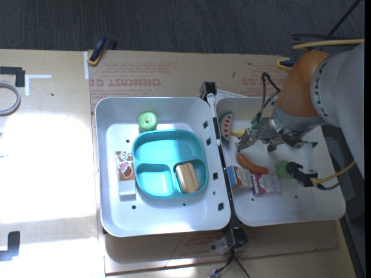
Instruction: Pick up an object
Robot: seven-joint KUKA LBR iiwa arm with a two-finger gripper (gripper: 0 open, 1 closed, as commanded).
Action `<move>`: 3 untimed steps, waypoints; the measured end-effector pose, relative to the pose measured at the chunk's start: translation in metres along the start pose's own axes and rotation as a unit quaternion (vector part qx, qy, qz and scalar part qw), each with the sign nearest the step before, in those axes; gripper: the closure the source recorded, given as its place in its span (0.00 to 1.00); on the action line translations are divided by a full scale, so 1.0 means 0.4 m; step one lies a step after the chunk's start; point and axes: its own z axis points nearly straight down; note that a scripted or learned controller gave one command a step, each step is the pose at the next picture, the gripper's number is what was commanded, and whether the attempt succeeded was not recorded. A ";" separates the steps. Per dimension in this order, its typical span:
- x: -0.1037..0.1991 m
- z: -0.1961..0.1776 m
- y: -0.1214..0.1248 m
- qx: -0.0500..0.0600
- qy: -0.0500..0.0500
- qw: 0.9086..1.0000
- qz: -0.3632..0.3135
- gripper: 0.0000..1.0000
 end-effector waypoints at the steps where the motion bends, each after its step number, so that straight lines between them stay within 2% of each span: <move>1: -0.009 0.000 -0.123 0.000 0.000 1.000 0.000 0.00; 2: 0.006 0.000 -0.173 0.001 0.000 1.000 0.001 0.00; 3: -0.021 0.000 -0.191 0.000 0.000 1.000 0.000 0.00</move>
